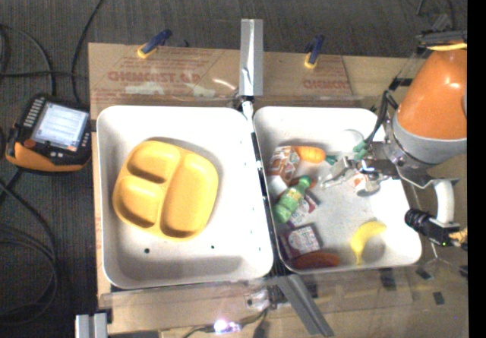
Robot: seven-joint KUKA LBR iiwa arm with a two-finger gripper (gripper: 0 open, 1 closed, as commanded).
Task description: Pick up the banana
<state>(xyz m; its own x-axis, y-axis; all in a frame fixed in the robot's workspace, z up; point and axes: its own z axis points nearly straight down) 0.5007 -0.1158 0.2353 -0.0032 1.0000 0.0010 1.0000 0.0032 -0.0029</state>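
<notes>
While the grey arm, with its broad orange band, leans in from the right over the far corner of the right bin, its gripper hangs low above the bin's middle, pointing leftward; whether it is open or closed cannot be told at this size, and nothing can be made out in its grasp. Largest of the loose things is the yellow sectioned tray, lying alone in the left bin. Behind both bins a cardboard sheet carries faint reddish printing too blurred to read, pinned by two blue-and-yellow clamps. Off the bench to the left sits a teach pendant with a lit screen. In the right bin the banana lies near the front right corner, well apart from the gripper. Left of it are a green bottle, a small labelled packet, a red sausage-like item and an orange carrot.
</notes>
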